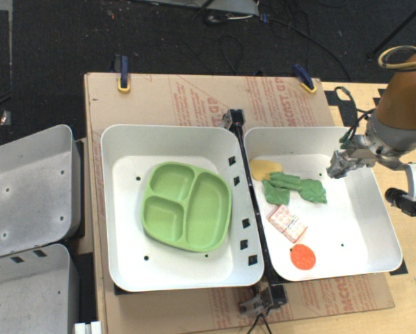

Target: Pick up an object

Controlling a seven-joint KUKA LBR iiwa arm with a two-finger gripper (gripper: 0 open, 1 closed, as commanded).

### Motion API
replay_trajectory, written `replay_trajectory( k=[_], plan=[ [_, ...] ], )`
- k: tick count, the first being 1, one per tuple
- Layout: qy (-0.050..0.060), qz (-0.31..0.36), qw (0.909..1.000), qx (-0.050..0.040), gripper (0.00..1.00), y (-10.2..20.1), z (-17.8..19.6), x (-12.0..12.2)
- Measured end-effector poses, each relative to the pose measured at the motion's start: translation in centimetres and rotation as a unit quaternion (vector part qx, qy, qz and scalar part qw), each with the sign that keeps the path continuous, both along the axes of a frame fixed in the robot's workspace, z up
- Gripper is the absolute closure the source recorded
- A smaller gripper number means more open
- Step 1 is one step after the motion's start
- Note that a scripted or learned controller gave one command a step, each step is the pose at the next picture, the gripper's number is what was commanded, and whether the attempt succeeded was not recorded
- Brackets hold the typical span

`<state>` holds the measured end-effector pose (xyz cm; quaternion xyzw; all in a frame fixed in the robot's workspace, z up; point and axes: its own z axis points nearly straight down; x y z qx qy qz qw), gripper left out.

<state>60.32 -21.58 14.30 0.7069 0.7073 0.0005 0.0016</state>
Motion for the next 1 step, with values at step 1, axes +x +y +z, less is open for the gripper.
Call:
replay_trajectory(
  k=[1],
  plan=[
    [-0.001,0.001,1.0,-0.0001,1.0,0.78,5.29,-0.55]
  ],
)
